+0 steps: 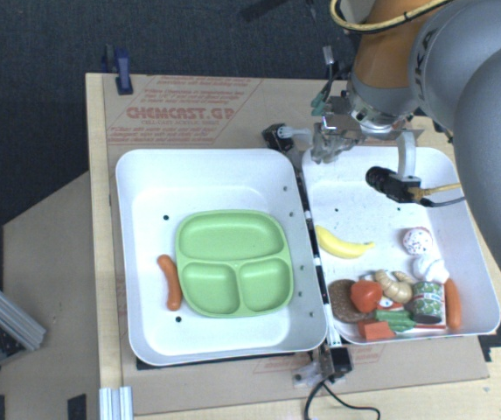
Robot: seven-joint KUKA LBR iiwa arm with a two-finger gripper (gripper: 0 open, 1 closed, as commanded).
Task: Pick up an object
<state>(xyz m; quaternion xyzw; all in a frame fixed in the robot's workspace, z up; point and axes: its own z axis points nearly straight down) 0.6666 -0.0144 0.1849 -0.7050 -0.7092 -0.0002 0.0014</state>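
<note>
**Ana:** What is the layout, from the big things down?

**Ben:** The grey arm (469,77) reaches in from the right. Below it are the left bin (145,191) and the right bin (351,206), side by side. A green divided tray (233,261) takes up the middle of the left bin. A heap of toy food (394,304) is crowded into the near corner of the right bin.

**Ana:** And the gripper?

**Ben:** The gripper (326,151) hangs over the far left corner of the right bin, close to the wall between the bins. I cannot tell whether the claw is spread or pressed together. Nothing shows in it.

**Ana:** So which step is this?

**Ben:** I judge it to be the approach, because nothing is picked up yet. The likeliest target is the banana (344,245). It lies flat and alone beside the dividing wall, nearer the camera than the gripper and apart from the heap.

**Ana:** What other candidates are there?

**Ben:** An orange sausage (171,283) lies just left of the tray. A small speckled ball (416,241) sits near the right bin's right side.

**Ana:** What does the next move call for?

**Ben:** It needs to travel toward the near side, line up across the banana's narrow width and descend. It must keep clear of the wall.
</note>
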